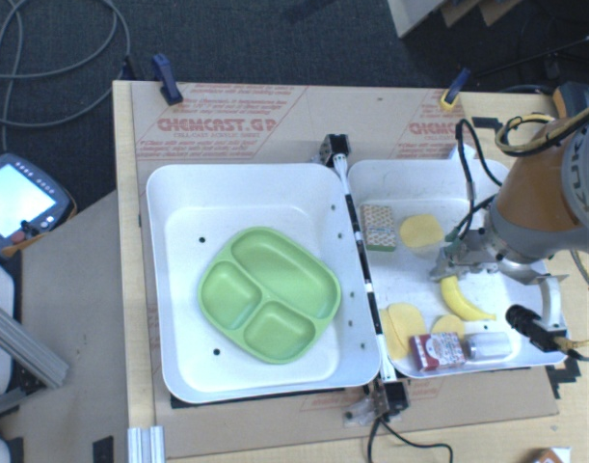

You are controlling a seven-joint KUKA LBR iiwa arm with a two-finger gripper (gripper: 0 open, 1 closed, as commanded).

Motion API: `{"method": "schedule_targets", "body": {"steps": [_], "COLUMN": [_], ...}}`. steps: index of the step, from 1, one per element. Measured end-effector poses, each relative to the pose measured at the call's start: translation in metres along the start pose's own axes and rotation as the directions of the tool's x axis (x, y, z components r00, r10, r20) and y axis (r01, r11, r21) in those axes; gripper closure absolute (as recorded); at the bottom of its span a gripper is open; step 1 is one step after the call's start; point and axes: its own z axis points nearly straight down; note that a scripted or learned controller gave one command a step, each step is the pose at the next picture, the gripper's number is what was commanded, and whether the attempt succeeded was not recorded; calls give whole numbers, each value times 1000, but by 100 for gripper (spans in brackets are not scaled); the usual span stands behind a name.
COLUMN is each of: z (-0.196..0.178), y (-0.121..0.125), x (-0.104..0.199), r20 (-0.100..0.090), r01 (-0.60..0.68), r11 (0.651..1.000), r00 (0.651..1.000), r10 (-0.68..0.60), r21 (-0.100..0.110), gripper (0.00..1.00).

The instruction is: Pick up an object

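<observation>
Banana lies in the right bin, just below the claw, which looks poised over its upper end in the reaching step; I cannot tell how the claw stands, so next comes a clean squeeze and lift.

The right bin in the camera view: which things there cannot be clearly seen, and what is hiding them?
- Gripper: the arm covers it from above, so the jaws' state cannot be told.
- Banana: its upper end lies under the gripper; whether they touch is unclear.
- Red packet: print too small to read.
- Right bin: its right side is hidden by the arm.
</observation>
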Motion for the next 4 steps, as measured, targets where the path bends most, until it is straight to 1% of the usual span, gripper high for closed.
{"method": "schedule_targets", "body": {"steps": [1, 2, 3, 4], "z": [-91, -90, 7, 10], "y": [40, 39, 14, -30], "x": [75, 74, 11, 37], "r20": [0, 1, 1, -1], "r01": [2, 2, -1, 0], "r11": [1000, 1000, 1000, 1000], "r00": [1000, 1000, 1000, 1000], "r10": [-2, -2, 1, 0], "r21": [-2, 0, 3, 2], "gripper": [100, 0, 0, 0]}}
